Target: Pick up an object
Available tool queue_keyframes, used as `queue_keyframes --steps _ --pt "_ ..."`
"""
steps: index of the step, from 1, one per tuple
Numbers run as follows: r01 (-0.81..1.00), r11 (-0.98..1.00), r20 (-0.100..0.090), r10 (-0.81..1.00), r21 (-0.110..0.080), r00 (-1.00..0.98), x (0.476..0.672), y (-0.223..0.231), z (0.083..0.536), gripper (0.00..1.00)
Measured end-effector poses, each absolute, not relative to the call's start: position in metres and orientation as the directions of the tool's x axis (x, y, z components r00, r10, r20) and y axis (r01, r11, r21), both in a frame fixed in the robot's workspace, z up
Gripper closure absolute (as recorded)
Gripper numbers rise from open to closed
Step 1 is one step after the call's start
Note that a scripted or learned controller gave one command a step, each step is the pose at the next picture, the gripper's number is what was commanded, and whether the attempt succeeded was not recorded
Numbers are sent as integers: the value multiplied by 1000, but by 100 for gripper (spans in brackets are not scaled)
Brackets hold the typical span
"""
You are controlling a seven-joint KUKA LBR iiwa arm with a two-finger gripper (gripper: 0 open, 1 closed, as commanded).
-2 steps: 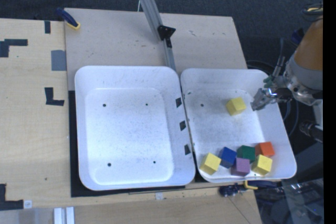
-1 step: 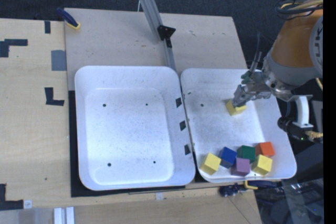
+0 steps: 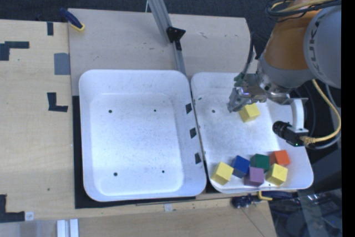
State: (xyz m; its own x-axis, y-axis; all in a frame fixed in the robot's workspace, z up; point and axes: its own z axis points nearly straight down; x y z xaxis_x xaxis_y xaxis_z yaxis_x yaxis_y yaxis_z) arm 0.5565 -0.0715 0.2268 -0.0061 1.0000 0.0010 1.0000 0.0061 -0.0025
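Observation:
My gripper [image 3: 241, 99] hangs over the far half of the right bin [image 3: 216, 136]. A yellow cube [image 3: 249, 112] lies just below and to the right of its tip, touching or nearly touching it; I cannot tell whether the cube is held or resting on the bin floor. Several more cubes cluster at the right bin's near edge: a yellow one [image 3: 223, 172], blue [image 3: 241, 165], green [image 3: 259, 161], orange [image 3: 280, 157], purple [image 3: 255, 175] and another yellow [image 3: 278, 174].
The left bin [image 3: 133, 136] stands beside the right one, its raised rim between them. A grey metal pole [image 3: 158, 3] slants over the bench behind the bins. A black cable connector [image 3: 285, 131] and yellow cable hang at the right bin's right edge.

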Motion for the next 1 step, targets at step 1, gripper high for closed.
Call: queue_keyframes --steps 1 --pt "1000 8 1 1000 -2 -8 571 -13 219 100"
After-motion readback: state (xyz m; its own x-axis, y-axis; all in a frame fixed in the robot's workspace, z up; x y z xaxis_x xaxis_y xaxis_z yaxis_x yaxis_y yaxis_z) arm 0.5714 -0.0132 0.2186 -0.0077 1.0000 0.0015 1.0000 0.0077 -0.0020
